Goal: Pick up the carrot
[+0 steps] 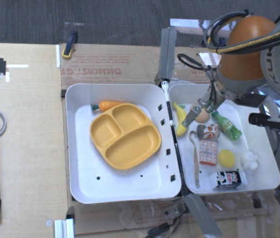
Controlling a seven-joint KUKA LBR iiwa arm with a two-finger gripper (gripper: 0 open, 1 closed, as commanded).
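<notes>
Two bins are seen side by side. The carrot is found in the left bin, upper left of the yellow plate, its long axis roughly horizontal. The tool is seen over the right bin, well right of it; its state cannot be told.

The hand is too small and blurred to read its grip. Just beneath it, a tan object is partly hidden, identity unclear.

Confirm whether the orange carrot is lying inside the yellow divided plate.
No: the orange carrot lies on the left white bin floor, against the yellow divided plate's far rim.
</notes>
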